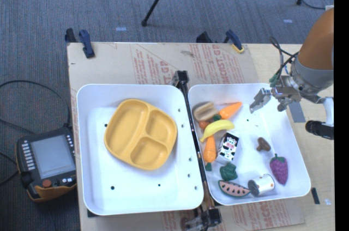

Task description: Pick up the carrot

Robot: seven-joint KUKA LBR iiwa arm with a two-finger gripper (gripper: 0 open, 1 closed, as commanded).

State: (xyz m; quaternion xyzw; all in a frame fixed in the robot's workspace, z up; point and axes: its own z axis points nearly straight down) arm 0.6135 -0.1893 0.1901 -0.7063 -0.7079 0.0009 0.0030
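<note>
Gripper point(271, 99) fingers spread, above right bin point(297, 143), carrot point(229, 110) near banana point(217, 128)

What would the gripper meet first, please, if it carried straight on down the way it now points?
Probably bare floor of the right bin. The gripper hangs over the bin's upper right part, apart from the carrot to its left. Depth is hard to judge from this view.

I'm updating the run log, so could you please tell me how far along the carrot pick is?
Nothing looks done yet: the carrot lies in the right bin, touching the banana. In hand: the gripper hangs open above the bin's upper right corner, holding nothing. Left: descending, grasping and lifting the carrot.
</note>
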